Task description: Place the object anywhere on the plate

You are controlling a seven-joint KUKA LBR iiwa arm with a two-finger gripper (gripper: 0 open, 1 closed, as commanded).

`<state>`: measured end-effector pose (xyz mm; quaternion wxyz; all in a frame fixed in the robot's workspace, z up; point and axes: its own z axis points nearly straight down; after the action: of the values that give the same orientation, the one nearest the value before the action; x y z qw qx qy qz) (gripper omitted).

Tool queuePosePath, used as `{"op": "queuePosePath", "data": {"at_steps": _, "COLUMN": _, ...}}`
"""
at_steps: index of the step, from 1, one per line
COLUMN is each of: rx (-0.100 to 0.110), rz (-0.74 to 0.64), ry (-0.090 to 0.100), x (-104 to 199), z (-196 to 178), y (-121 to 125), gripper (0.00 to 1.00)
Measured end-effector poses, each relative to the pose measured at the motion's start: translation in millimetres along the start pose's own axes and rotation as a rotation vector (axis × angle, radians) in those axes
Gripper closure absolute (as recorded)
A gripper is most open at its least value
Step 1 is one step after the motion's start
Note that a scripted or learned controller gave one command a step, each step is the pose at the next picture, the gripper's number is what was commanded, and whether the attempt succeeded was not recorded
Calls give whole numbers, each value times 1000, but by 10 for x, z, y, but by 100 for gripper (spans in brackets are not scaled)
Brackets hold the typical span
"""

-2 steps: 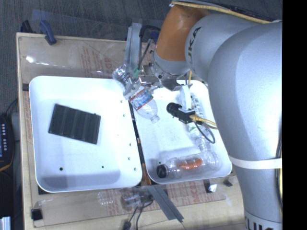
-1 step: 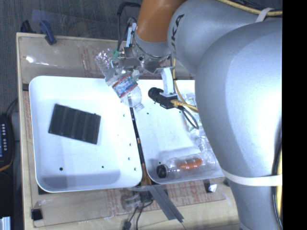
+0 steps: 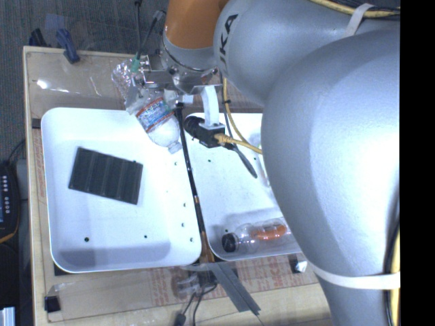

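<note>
A clear plastic bottle [image 3: 153, 114] with a blue and red label hangs tilted over the far right corner of the left bin [image 3: 61, 124]. My gripper [image 3: 151, 79] sits just under the orange wrist band and is shut on the bottle's crumpled upper part. A dark ribbed rectangular plate [image 3: 107, 175] lies flat in the left bin, down and to the left of the bottle. The big grey arm hides most of the right bin [image 3: 224, 182].
A second clear bottle [image 3: 255, 235] with a black cap and orange contents lies on its side near the front of the right bin. A dark divider [image 3: 192, 182] runs between the bins. A blue clamp [image 3: 68, 46] sits at the bench's far left corner.
</note>
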<state>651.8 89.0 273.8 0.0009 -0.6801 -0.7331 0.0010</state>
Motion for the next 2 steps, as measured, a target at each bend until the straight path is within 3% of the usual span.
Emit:
{"op": "queuePosePath", "data": {"at_steps": 1, "rx": 3, "rz": 25, "ry": -2, "x": 204, "z": 479, "y": -424, "gripper": 100}}
{"op": "queuePosePath", "data": {"at_steps": 2, "rx": -16, "rz": 250, "ry": 4, "x": 334, "z": 1642, "y": -874, "gripper": 100}}
